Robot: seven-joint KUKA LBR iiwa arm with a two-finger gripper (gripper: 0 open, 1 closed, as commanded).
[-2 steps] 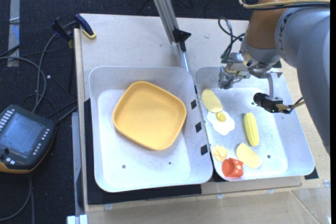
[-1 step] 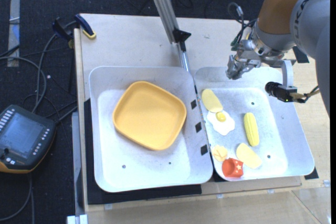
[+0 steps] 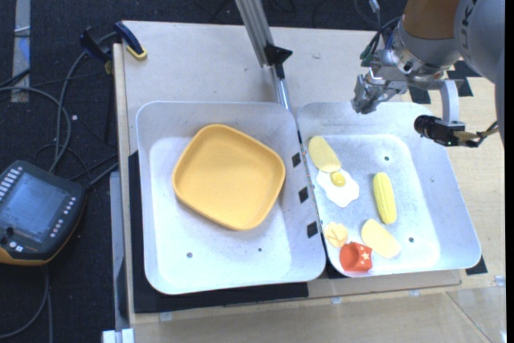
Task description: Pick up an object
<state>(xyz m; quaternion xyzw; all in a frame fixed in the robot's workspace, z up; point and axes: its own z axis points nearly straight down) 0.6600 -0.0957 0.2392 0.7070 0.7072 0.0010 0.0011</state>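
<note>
Near edge, right bin (image 3: 450, 197): a red toy piece (image 3: 356, 256) sits at the front lip, touching a small yellow chunk (image 3: 336, 234) on its left and a pale yellow wedge (image 3: 380, 238) on its right.

Mid bin: toy corn cob (image 3: 385, 198), the likeliest pick. It lies flat, apart from its neighbours, long axis running near-to-far with a slight lean, far end tipped a little left. Left of it is a toy fried egg (image 3: 339, 185), and touching the egg's far side a pale yellow oval slice (image 3: 324, 153), lying near the divider.

Left bin (image 3: 152, 132): one yellow square plate (image 3: 230, 176), set cornerwise, flat.

Far edge: gripper (image 3: 368, 99) hangs over the back rim of the right bin, clear of every item, nothing between the fingers. Whether they are spread or closed — cannot tell at this angle.

Judgement: approach step, no grasp begun. Next move calls for travel toward the near side, over the chosen piece, then a descent with fingers set across the cob's short width, not along its length.
</note>
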